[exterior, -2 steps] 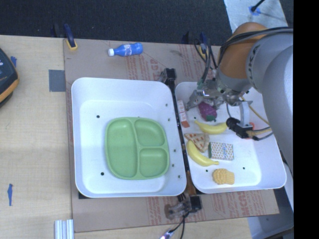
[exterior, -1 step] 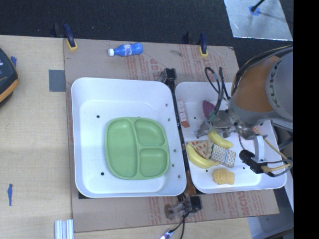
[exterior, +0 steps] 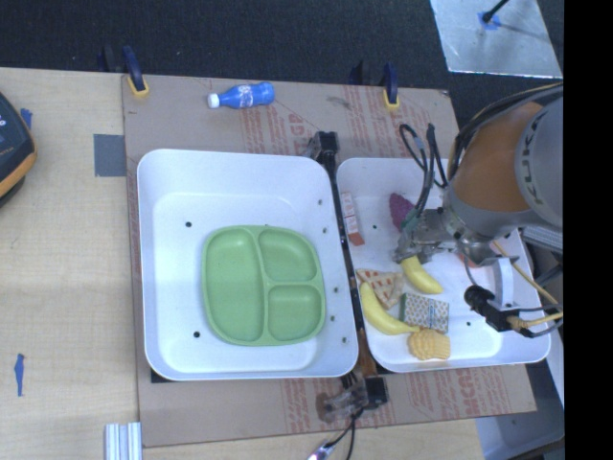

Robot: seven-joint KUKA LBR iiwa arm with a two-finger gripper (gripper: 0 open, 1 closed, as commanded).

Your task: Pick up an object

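Gripper lowered into right bin, just above small banana; grip state not discernible. Green divided plate seated in left bin.

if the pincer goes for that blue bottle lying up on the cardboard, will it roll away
Probably. The blue bottle lies on its side on flat cardboard, so a nudge across its round body would likely roll it. It looks small, likely plastic and light, so it may skid rather than resist. Gripping across the body seems safest.
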